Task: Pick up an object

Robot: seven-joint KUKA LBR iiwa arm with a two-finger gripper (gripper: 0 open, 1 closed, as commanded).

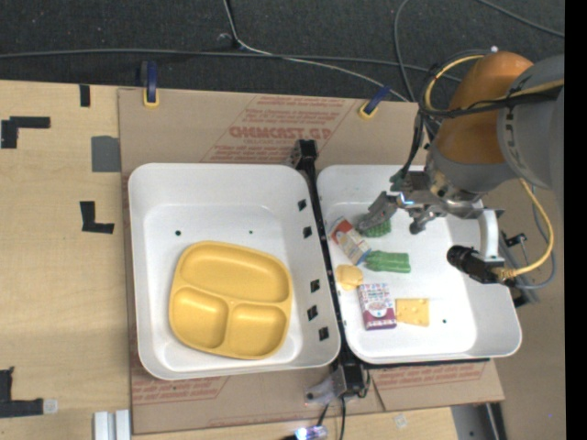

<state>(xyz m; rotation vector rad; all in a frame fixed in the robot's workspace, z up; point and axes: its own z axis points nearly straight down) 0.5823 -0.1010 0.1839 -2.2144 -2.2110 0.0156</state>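
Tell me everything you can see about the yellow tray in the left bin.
The yellow tray looks like smooth, slightly glossy plastic with rounded corners. It has three compartments: one long one across the far side and two smaller ones side by side on the near side, divided by raised ridges. Nothing lies in any compartment. It lies flat and upright on the floor of the left bin, turned a little askew, toward the near side. The gripper is over the right bin, well apart from it.

Grey arm (514, 108) reaching in from right, pincer (401, 215) lowered, fingers spread apart
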